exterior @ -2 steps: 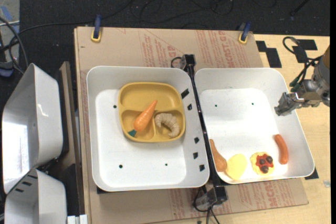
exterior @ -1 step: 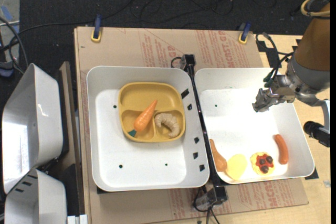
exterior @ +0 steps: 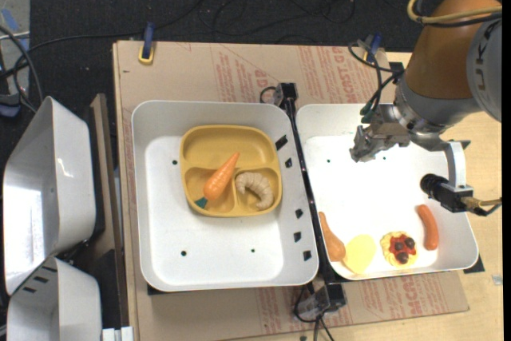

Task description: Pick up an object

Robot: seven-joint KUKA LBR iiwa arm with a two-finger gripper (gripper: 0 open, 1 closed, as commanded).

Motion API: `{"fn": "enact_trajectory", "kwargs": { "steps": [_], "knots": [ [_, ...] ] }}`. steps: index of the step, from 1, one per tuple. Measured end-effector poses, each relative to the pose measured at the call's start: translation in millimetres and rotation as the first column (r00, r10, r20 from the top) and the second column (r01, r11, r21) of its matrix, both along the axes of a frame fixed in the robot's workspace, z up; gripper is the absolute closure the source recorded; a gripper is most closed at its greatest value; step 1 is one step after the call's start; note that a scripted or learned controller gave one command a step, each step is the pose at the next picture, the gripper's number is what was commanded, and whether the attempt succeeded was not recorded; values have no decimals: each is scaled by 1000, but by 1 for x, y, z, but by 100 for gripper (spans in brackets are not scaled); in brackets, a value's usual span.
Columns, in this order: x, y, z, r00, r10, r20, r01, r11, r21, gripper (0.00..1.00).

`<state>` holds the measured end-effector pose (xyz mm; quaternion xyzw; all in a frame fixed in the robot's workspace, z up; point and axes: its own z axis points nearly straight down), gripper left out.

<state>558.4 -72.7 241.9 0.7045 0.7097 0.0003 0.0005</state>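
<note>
Camera view, looking down at a slant: we log the bench of brown board first, carrying two shallow white bins side by side. We see the arm, grey with an orange band, coming in from the right, its gripper hanging over the upper left part of the right bin. How its jaws stand we cannot tell; they are too small and dark against the wrist, and we see nothing between them. Left of the gripper, across the divider, sits the left bin, and in it a yellow divided plate. On that plate, well left of the gripper and a little lower in view, an orange carrot lies tilted across one compartment, and just to its right a pale shrimp curls in the neighbouring compartment. Below the gripper, along the near wall of the right bin, we note four small pieces, all well apart from it: an orange drumstick-like piece nearest the divider, a flat yellow disc touching or just beside it, a small round pastry with red and dark topping further right, and a red sausage lower right of the gripper, near the bin's right wall. A black fitting hangs off the arm just above the sausage.
</note>
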Motion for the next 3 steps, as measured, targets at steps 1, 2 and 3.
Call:
{"fn": "enact_trajectory", "kwargs": {
  "steps": [1, 2, 3],
  "knots": [
    [30, 49, -4, 1000, 0, 2, 0, 1000, 0, 100],
    [42, 95, 2, 1000, 1, 2, -1, 1000, 1, 100],
    [70, 143, -2, 1000, 0, 2, 0, 1000, 0, 100]
  ]
}}
